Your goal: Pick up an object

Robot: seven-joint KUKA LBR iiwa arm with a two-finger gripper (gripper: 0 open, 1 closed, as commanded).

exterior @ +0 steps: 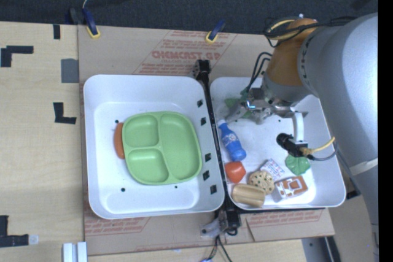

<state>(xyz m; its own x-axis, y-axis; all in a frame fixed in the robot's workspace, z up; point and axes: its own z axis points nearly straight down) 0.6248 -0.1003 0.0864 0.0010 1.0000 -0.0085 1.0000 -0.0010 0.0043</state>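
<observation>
Right bin [331,190]: bottle [231,141] below gripper [245,108]

Two bins sit side by side on the worktop [37,132]. The left bin [104,187] holds a plate with sections [163,147]. The right bin [331,184] holds a bottle [231,141] near its left wall, and closer to the front (all in a bunch) a ball [234,171], a cookie [261,179] and a small box [290,187].

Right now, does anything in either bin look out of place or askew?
One oddity: in the left bin, an orange object lies mostly hidden under the green divided plate, poking out along its left edge. The right bin's small items are just loosely scattered.
</observation>
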